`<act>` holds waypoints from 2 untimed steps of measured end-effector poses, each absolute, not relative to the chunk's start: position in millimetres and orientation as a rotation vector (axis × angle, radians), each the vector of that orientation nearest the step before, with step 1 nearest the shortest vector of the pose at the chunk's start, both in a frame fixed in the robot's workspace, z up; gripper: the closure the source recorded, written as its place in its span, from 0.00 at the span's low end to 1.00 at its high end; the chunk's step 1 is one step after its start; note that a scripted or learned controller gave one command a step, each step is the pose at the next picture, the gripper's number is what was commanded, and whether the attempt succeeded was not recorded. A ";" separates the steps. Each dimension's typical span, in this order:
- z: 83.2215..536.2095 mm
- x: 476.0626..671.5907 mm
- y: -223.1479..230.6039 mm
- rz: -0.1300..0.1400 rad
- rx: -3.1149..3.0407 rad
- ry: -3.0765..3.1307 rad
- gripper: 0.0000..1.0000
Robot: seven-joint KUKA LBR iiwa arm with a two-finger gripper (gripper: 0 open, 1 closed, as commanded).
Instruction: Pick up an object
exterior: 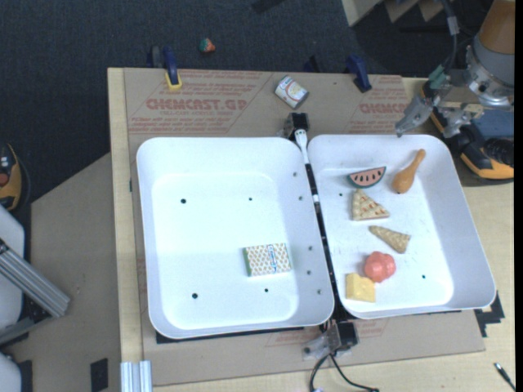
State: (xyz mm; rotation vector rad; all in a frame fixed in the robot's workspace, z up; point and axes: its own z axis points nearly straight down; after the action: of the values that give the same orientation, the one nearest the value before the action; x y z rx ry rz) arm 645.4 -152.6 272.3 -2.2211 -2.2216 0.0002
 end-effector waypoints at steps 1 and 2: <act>161.1 616.5 -103.7 0.009 -2.208 -2.217 0.00; 91.3 554.9 -97.8 0.010 -2.216 -2.211 0.00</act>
State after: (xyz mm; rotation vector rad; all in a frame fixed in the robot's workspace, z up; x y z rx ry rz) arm 554.9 -97.8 91.3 -2.2155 -2.2113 0.0104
